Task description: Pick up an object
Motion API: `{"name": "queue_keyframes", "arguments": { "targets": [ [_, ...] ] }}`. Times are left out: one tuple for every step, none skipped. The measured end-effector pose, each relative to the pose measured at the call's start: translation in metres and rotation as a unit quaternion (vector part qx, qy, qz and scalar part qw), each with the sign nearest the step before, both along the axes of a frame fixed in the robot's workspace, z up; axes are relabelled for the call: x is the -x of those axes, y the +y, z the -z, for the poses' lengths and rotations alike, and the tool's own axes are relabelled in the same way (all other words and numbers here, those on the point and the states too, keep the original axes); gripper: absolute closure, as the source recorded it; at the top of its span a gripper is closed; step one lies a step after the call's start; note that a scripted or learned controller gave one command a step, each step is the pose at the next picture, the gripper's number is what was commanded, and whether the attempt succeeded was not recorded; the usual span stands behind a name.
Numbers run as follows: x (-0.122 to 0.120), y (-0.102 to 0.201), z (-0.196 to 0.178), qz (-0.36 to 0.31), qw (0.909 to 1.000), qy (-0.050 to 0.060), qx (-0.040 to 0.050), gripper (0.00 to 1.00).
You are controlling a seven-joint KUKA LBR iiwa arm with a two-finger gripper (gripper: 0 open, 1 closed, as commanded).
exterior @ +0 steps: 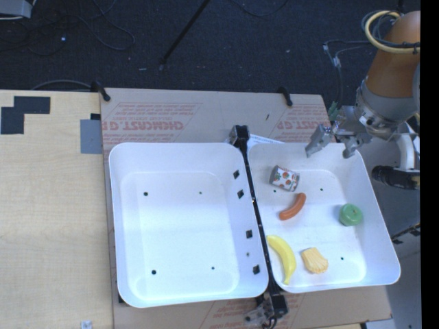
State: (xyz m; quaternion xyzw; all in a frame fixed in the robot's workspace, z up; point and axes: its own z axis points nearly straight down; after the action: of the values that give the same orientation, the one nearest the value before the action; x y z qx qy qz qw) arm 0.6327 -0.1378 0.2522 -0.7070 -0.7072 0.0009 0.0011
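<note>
**Open gripper poised over toy-filled bin**

The gripper, fingers spread and empty, hovers at the right bin's far rim. Nearest lies a small can; a clean pick likely means descending straight, straddling its narrow width before closing.

You had even, diffuse overhead light here, fairly bright on the bench. Both white bins came out close to blown, with the left bin floor washed flat. Shadows were soft and short; a faint one sat under the banana. The dark floor at the top went dim and grainy. Overall sharpness was low, the cardboard lettering was soft but readable, and the gripper looked slightly smeared. A bluish cast fringed the bin edges.
</note>
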Motion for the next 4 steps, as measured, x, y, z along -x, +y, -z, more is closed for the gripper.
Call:
{"name": "queue_keyframes", "arguments": {
  "targets": [
    [0.010,0.027,0.128,-0.001,1.0000,0.006,-0.0016,0.00],
    [0.007,0.025,0.167,0.000,1.0000,0.001,-0.0001,0.00],
    [0.024,0.035,0.165,0.002,1.0000,0.002,-0.0003,0.00],
    [0.049,0.051,0.165,0.003,1.0000,0.001,-0.0005,0.00]
  ]
}}
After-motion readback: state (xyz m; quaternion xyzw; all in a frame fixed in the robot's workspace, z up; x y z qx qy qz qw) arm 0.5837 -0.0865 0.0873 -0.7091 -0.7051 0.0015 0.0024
